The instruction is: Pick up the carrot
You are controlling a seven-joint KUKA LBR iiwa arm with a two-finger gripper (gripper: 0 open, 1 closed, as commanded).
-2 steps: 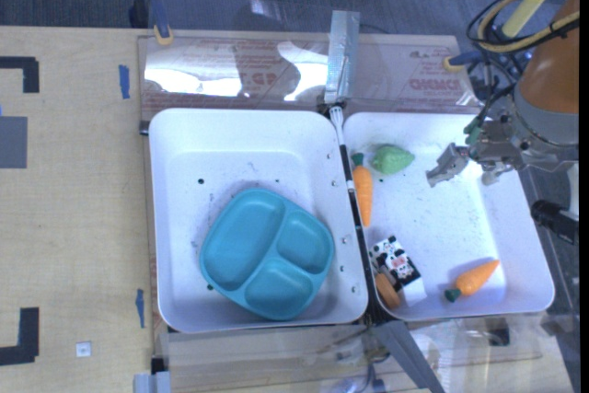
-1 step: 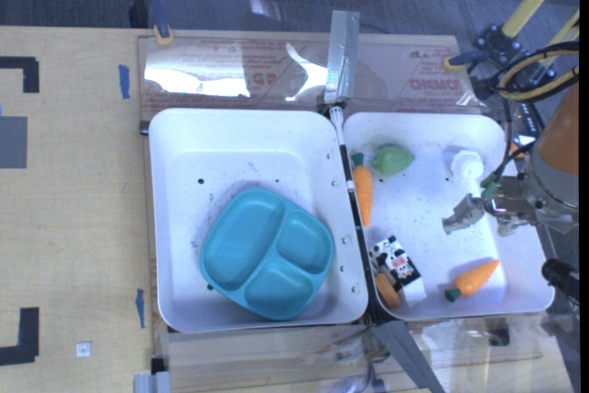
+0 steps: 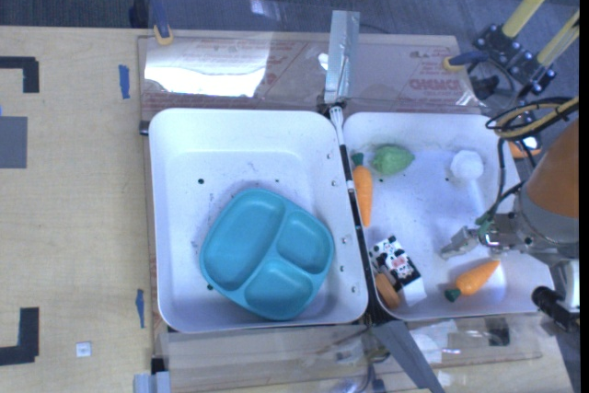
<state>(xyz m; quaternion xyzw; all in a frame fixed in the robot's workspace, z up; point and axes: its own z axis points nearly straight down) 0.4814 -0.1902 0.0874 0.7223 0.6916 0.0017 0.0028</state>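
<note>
Two white bins side by side. Left bin (image 3: 175,198): one blue divided plate (image 3: 267,251). Right bin (image 3: 433,143), measured from the divider (image 3: 348,198) between them: one carrot (image 3: 363,190) lying just beside it; green vegetable (image 3: 392,159) near; black-and-white carton (image 3: 396,264) near; second carrot (image 3: 474,278) well apart, toward the arm. Gripper (image 3: 463,241) poised above that second carrot, jaw state cannot be told.

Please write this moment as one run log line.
gripper: over right bin | carrot: lying free, nearby | grasp: not yet
</note>
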